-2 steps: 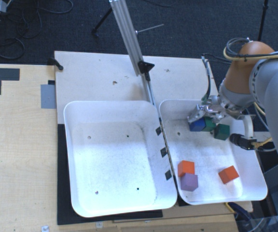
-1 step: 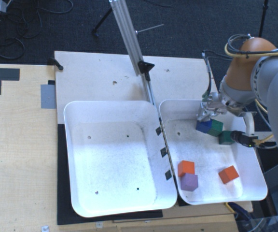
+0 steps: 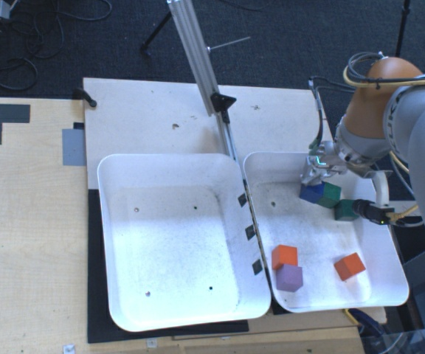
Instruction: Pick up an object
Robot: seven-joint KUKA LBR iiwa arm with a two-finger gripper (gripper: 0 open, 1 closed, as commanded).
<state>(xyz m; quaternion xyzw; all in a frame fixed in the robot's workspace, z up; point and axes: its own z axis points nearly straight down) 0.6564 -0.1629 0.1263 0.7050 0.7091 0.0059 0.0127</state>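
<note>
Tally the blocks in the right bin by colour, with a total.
Orange blocks: 2
Green blocks: 2
Blue block: 1
Purple block: 1
Total: 6, all in the right bin

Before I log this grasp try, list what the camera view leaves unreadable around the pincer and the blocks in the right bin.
- Pincer: the wrist body above covers its tips; open or shut is unreadable.
- Blue block: its upper part sits under the pincer; contact unreadable.
- Green block: touches or overlaps the blue one; the boundary is too small.
- Dark green block: by the right bin's wall, partly behind a cable.
</note>
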